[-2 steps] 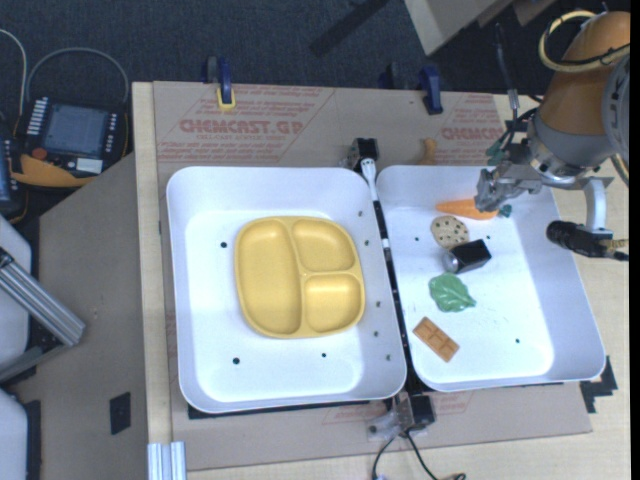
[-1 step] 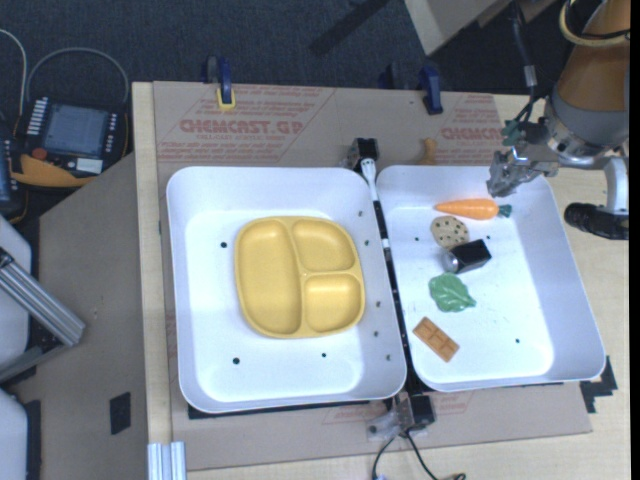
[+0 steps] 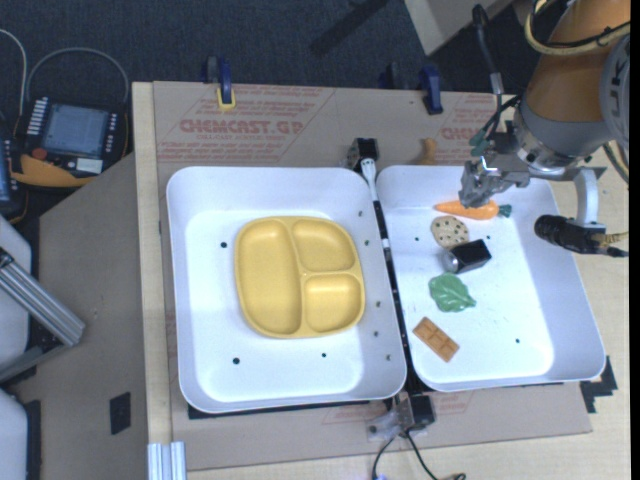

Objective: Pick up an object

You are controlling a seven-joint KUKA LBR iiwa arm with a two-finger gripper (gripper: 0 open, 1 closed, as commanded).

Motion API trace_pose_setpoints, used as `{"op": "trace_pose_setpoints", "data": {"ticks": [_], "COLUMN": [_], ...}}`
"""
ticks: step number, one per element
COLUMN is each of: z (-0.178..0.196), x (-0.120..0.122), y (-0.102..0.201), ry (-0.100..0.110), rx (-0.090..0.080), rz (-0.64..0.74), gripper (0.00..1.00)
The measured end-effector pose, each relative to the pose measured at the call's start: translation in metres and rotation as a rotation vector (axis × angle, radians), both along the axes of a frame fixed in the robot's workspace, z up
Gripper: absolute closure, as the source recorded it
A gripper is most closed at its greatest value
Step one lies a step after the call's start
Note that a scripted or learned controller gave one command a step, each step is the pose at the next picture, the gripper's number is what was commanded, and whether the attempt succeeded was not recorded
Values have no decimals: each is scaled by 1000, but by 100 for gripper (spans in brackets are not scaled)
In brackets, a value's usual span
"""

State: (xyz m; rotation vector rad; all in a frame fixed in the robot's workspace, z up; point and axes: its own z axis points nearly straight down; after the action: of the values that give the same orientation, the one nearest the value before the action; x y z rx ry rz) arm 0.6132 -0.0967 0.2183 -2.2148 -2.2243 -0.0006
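The gripper (image 3: pixel 482 190) hangs low over the far end of the right bin (image 3: pixel 560 348), directly above the carrot (image 3: pixel 466 209); whether its fingers are apart or together I cannot tell. This looks like the reach-and-grasp step. The cookie (image 3: pixel 449 231) lies just nearer, so the next move calls for closing squarely on the carrot, then lifting.

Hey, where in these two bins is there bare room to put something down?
The left bin has a bare white margin around the yellow divided plate, widest along its left and near sides. In the right bin, the floor right of the green piece and brown cracker is free. It is crowded at the far end, around the carrot, cookie, black block and gripper.
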Motion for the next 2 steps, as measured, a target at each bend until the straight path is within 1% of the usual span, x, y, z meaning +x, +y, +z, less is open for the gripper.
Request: {"op": "trace_pose_setpoints", "data": {"ticks": [1, 2], "z": [-1, 11], "x": [-25, -36], "y": [44, 99], "ry": [1, -1], "rx": [0, 0], "rz": [0, 2], "gripper": [100, 100]}}
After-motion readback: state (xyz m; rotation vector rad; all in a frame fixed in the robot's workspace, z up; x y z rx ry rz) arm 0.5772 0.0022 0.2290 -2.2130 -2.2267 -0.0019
